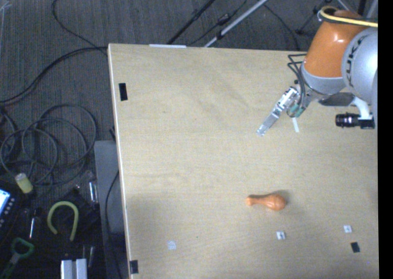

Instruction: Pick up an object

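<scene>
- Desk [202,149], bare and slick: a nudged target could skid off.
- Jaws [270,123]: width cannot be judged, nothing held.
- Orange pear-shaped object [268,201], well below the jaws, rounded; may roll from a pinch.

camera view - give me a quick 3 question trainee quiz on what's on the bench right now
1. True or false: the gripper has the orange object between its fingers.
2. Multiple choice: where does the orange object lie relative to the gripper in the camera view? A) nearer the top edge B) nearer the bottom edge C) far off to the left
3. Fill in: the orange object rests on the tan ____.

Key
1. False: it lies apart from the gripper, on the board.
2. B
3. board
</scene>
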Robot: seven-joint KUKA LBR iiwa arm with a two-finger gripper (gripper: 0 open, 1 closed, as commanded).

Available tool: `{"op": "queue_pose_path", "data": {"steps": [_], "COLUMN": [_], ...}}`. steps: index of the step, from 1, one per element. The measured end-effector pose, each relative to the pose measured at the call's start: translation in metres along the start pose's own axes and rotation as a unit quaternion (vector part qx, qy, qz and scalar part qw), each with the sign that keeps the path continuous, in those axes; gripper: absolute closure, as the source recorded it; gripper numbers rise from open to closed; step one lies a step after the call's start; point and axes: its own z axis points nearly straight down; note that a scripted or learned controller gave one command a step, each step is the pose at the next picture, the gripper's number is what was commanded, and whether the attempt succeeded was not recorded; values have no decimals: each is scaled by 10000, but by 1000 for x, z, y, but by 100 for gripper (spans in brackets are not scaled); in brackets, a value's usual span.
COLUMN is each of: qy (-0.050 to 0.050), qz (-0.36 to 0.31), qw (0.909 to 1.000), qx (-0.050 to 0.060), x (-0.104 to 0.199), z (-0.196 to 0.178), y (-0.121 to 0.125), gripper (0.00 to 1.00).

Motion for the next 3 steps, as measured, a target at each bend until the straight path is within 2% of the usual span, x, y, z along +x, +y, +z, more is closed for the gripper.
{"op": "queue_pose_path", "data": {"steps": [1,2,3], "qy": [-7,-3,-21], "qz": [2503,832,834], "qw": [9682,9965,9965], "qx": [5,1,-5], "x": [-17,-15,-15], "z": [-5,39,29], "y": [-30,-4,-2], "gripper": [0,0,100]}}
